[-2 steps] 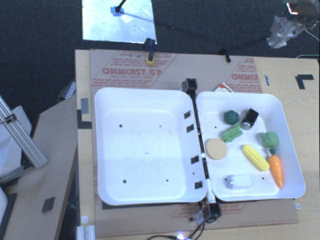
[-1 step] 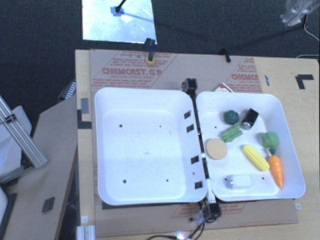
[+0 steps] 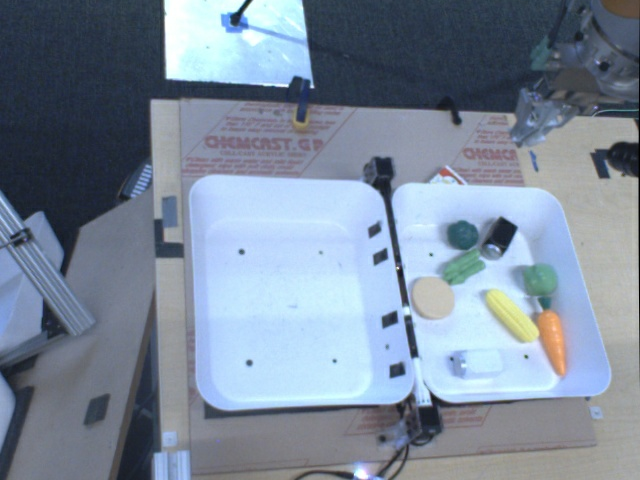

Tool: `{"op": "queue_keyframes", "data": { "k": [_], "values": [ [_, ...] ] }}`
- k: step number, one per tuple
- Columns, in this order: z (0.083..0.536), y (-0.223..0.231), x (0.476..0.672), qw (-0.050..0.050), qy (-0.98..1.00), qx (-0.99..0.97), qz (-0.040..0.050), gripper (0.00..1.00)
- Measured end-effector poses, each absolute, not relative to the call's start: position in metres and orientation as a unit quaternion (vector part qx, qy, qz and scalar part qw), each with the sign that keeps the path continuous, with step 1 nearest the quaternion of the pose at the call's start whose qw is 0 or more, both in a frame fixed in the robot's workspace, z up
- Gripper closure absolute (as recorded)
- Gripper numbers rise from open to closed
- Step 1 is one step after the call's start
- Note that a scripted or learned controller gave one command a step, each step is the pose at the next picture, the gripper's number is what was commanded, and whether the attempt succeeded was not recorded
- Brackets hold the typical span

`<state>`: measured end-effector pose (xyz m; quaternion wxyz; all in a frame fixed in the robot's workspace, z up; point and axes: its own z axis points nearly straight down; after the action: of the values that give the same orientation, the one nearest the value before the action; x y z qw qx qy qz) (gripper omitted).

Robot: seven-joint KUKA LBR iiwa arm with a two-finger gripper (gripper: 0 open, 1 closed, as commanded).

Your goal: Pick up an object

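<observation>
Seven small objects are seen in the right bin (image 3: 575, 268), none of them lifted. An orange carrot (image 3: 553, 341) lies near the bin's right wall, with a yellow corn cob (image 3: 512, 315) just beside it on the left and a green round vegetable (image 3: 541, 279) just above both. A tan disc (image 3: 434, 298) rests near the divider side, with a pale green pod-shaped piece (image 3: 463, 266) touching or nearly touching its upper edge. A dark green ball (image 3: 462, 234) sits further back, just beside a black and silver can-like item (image 3: 499, 237), tilted. A white block (image 3: 476, 363) lies near the front wall, hard to separate from the bin floor. The left bin (image 3: 215, 218) is joined to the right one along a line of black clips. A red and white scrap (image 3: 449, 176) is partly hidden behind the right bin's rear rim. The gripper (image 3: 535, 120) is seen at the upper right, above the bench and behind the right bin, well apart from every object; nothing is seen between its fingers, and whether they are spread or closed cannot be told. The arm above it is cut off by the frame. A yellow and blue clamp (image 3: 299, 103) stands on the backing board (image 3: 270, 143), behind which a shiny sheet (image 3: 235, 28) lies on the dark floor.
</observation>
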<state>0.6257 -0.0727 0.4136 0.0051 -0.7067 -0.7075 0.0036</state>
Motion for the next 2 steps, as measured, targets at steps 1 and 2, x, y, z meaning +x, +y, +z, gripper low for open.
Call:
{"op": "queue_keyframes", "data": {
  "k": [1,2],
  "values": [
    [0.510,-0.078,0.654,-0.005,-0.709,-0.705,-0.0038,1.00],
    [0.537,-0.164,0.668,-0.004,-0.705,-0.709,-0.0008,1.00]
  ]
}}
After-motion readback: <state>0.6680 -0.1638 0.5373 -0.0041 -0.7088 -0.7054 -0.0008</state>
